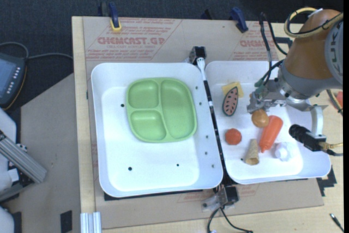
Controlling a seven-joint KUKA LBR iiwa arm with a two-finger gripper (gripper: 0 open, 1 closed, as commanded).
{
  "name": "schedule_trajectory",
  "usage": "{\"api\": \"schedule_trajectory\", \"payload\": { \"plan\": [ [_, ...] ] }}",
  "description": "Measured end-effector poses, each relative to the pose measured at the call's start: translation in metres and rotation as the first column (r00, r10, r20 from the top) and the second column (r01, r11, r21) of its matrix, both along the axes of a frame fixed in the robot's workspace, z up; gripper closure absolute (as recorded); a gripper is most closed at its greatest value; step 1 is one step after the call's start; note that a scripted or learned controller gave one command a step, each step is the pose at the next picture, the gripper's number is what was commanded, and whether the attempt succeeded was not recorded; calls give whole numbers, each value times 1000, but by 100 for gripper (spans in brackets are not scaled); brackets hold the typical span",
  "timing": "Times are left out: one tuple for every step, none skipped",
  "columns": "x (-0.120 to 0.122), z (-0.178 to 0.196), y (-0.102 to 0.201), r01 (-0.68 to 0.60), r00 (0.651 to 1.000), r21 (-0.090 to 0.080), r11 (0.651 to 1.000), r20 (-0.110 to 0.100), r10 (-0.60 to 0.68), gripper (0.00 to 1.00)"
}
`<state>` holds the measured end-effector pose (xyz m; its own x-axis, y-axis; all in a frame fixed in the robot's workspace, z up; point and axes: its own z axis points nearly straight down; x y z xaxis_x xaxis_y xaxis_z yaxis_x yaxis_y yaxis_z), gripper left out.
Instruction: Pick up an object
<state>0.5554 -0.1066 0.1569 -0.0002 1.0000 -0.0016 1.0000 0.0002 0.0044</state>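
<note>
My gripper (262, 102) hangs over the middle of the right bin (311, 169), directly above and close to a round yellow-brown object (260, 118). Whether it touches that object is unclear. An orange carrot (271, 133) lies just right of and below the round object. A red ball-like tomato (233, 136) sits to the lower left. A watermelon slice (230, 100) lies at the bin's left side. A tan cone (252, 152) rests near the front, and a small white and purple piece (282, 153) lies to its right.
The left bin (109, 172) holds a green divided plate (162, 109) in its upper middle. The divider between the two bins (211, 117) runs just left of the watermelon slice. The arm's grey and orange body (313, 60) covers the right bin's far right corner.
</note>
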Motion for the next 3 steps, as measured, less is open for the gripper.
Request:
{"api": "schedule_trajectory", "payload": {
  "plan": [
    [12,53,-1,-1,1000,0,1000,3,1,100],
    [13,69,-1,-1,1000,0,1000,0,1,100],
    [37,69,49,-5,1000,2,1000,-1,5,100]
  ]
}}
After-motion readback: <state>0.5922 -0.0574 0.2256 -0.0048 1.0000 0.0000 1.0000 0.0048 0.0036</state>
